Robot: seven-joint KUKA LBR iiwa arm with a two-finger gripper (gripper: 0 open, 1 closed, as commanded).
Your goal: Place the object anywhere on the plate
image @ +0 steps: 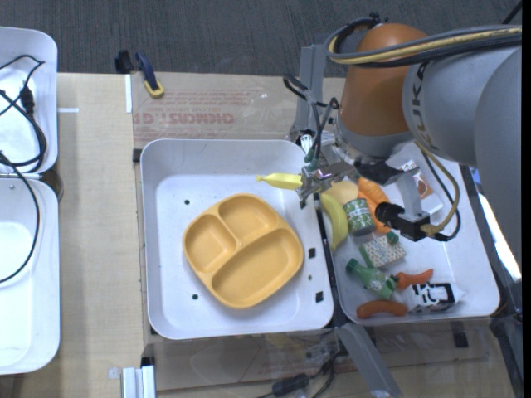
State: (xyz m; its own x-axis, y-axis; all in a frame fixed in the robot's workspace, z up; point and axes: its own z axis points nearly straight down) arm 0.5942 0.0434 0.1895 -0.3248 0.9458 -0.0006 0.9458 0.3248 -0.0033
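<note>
A yellow three-compartment plate (pixel 242 249) lies in the middle of the left bin (pixel 158 222). Just beyond the plate's far right corner, a small yellow banana-shaped object (pixel 279 180) hangs above the bin floor, pointing left. Its right end sits between the fingers of my gripper (pixel 309 181), which is shut on it. The gripper stands over the left bin's right edge, close to the divide between the two bins. The grey arm with its orange band comes in from the upper right.
The right bin (pixel 477 255) holds a larger banana (pixel 334 215), a green can (pixel 358 215), an orange carrot (pixel 372 191), a speckled block (pixel 382 251), a green bottle (pixel 372 276) and a red pepper (pixel 382 308). Bare bin floor surrounds the plate.
</note>
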